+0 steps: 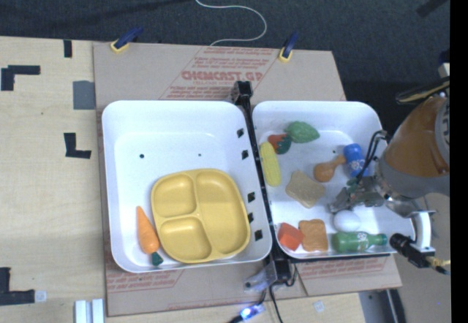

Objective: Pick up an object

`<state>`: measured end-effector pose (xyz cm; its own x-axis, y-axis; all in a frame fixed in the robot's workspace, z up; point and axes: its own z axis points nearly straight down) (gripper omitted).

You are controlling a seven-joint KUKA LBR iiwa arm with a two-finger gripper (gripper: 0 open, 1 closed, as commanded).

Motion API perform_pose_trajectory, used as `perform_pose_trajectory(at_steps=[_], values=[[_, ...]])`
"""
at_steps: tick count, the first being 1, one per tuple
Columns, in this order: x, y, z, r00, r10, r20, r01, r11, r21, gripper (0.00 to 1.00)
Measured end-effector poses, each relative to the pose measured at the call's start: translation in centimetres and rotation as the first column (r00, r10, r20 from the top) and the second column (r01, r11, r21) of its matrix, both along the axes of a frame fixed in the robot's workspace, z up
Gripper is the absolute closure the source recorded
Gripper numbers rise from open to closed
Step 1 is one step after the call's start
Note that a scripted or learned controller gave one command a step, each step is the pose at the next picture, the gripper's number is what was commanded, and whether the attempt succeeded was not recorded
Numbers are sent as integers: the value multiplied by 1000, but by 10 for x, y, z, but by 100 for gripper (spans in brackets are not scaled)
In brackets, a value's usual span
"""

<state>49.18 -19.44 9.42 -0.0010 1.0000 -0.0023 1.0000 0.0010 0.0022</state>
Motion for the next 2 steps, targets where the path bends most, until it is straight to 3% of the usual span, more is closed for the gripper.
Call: perform_pose_trajectory(at_steps=[2], values=[[13,-10,95,1000,1,-1,-1,1000,1,100]])
